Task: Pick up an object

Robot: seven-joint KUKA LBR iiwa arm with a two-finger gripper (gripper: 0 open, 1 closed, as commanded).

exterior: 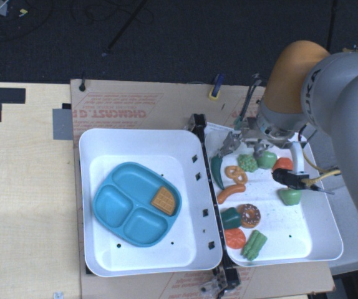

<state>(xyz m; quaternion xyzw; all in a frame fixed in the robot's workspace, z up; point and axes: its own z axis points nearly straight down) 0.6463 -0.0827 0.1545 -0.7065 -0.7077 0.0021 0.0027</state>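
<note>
Arm (316,98) bent low, hand (249,143) over right bin (319,229)

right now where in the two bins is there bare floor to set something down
Left bin: bare white strips border the blue tray, widest along the near edge. The tray's two empty sections are free too; a waffle fills the third. Right bin: bare at the near right corner. Its left half, around the donut, is crowded.
</note>
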